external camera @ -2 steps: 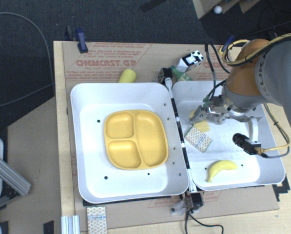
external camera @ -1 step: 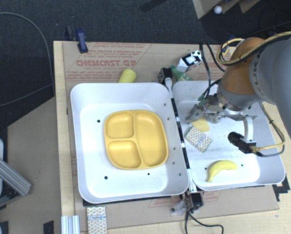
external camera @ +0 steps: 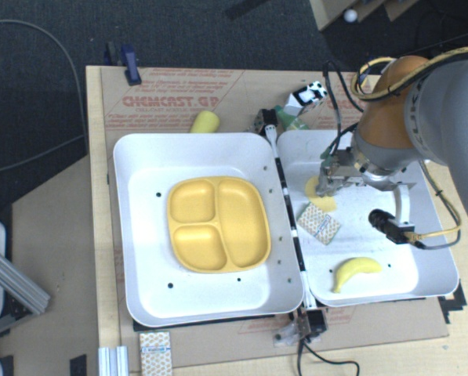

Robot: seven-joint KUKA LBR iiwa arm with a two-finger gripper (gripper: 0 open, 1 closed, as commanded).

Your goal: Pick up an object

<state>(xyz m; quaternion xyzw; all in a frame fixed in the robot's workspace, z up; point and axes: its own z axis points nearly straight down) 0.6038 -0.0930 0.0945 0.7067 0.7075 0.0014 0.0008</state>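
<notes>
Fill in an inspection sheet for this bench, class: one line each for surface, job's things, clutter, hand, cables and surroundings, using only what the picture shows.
Surface: brown bench board bearing two white bins side by side, left bin and right bin.
Job's things: in the right bin, a banana, a patterned packet and a small yellow piece under the hand.
Clutter: yellow divided plate in the left bin; yellow cylinder and blue clip on the board.
Hand: hand low over the yellow piece; grip not discernible.
Cables: black cables along the arm; thin cable on the floor.
Surroundings: dark carpet.
</notes>
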